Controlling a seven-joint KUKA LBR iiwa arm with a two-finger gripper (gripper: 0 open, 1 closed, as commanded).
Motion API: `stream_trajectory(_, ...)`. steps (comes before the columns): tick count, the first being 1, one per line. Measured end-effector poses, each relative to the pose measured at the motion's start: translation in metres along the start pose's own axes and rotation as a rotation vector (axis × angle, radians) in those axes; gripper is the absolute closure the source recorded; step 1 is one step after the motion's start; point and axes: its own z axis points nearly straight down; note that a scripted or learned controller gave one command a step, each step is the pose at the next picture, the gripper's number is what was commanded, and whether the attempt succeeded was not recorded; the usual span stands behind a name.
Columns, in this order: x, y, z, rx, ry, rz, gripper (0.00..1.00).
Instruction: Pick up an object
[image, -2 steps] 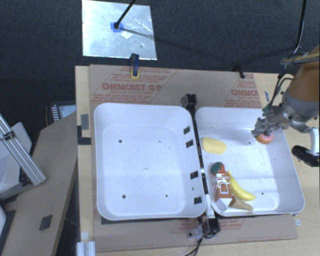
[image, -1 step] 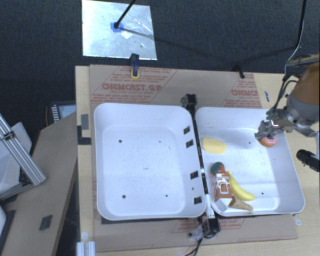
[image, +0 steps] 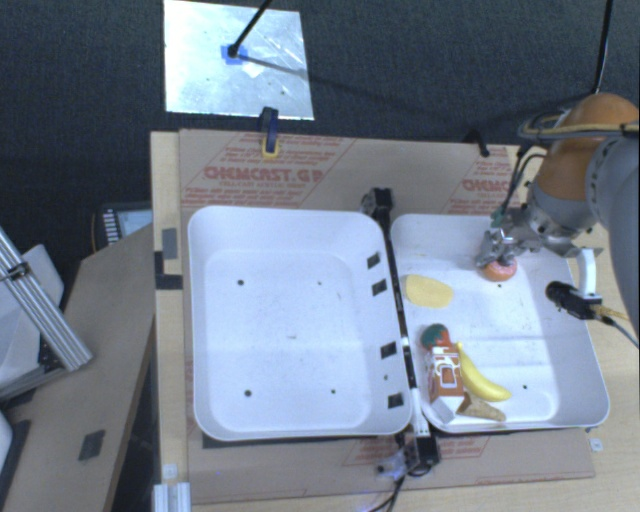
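Note:
My gripper (image: 496, 252) reaches into the back of the right bin (image: 560, 340), close to its far wall. A small round orange-pink object (image: 498, 269) lies directly under the gripper and is partly covered by it. Whether the gripper is touching it cannot be made out. A flat yellow oval piece (image: 428, 291) lies to its left, near the divider between the bins. At the front of the same bin are a green-topped red fruit (image: 433, 335), an orange and white carton (image: 445, 378) and a banana (image: 484, 384), all bunched together.
The left bin (image: 290, 330) stands beside the right one, with a black hinge strip (image: 392, 300) between them. Both rest on a cardboard sheet (image: 300, 170). The arm's grey and orange wrist (image: 575, 170) hangs over the right bin's far corner.

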Motion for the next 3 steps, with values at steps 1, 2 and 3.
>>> stream_trajectory(1,-0.015,-0.006,-0.126,-0.022,-0.007,0.003,1.00)
stream_trajectory(2,-0.010,0.004,0.011,0.013,0.002,0.003,1.00)
stream_trajectory(3,-0.014,0.009,-0.093,-0.021,-0.006,0.003,1.00)
